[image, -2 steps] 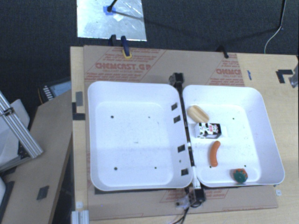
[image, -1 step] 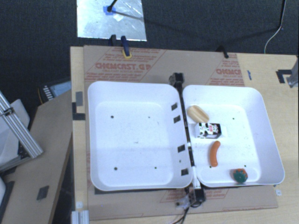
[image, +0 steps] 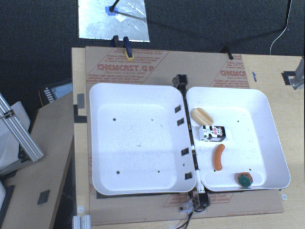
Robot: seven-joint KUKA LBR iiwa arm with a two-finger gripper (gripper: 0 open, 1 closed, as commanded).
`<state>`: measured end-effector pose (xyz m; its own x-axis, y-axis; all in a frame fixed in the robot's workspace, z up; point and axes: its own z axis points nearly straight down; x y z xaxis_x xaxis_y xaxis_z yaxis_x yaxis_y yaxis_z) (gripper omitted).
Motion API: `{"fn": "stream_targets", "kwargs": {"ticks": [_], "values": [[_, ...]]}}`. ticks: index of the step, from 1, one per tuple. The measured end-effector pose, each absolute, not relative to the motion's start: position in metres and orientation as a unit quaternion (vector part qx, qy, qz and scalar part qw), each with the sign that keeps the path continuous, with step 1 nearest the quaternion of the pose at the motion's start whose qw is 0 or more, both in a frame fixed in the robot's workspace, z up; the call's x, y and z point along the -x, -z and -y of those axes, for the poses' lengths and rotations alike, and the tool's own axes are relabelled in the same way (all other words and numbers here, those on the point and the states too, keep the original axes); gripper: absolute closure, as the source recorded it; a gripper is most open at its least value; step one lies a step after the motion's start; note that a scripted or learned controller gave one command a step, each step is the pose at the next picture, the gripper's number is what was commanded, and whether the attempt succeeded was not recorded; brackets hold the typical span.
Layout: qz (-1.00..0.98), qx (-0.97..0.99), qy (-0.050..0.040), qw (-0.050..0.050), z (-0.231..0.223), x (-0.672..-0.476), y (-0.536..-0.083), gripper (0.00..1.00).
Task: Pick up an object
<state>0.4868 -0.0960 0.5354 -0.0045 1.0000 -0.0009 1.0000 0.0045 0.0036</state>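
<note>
The bench (image: 157,61), a board of brown printed cardboard, carries two shallow white plastic bins with rounded corners, set side by side and joined by dark clips. The left bin (image: 138,137) has a smooth bare floor; the right bin (image: 267,128) holds all four candidates for the pick, bunched toward its left wall. Largest is a small black-and-white box (image: 212,133), flat and printed, probably card. Just above it lies a tan bun (image: 202,116), oval and soft-looking. Below the box is an orange sausage (image: 218,157), a slim, slightly curved cylinder, likely smooth plastic. Near the front rim sits a small green ball (image: 245,179) with a mottled surface. The pincer's state I cannot tell. Risks, as I judge them: the bun and box lie so close that fingers descending on one could nudge the other; the sausage may roll or squirt out of a pinch; the ball, near the sloped wall, could leave little room for a finger and skid away.
</note>
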Motion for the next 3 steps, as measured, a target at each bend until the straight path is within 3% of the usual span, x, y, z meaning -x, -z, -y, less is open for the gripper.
{"fn": "stream_targets", "kwargs": {"ticks": [3], "values": [[-0.709,-0.706,-0.0009,0.001,0.074,-0.487,-0.535,1.00]]}}
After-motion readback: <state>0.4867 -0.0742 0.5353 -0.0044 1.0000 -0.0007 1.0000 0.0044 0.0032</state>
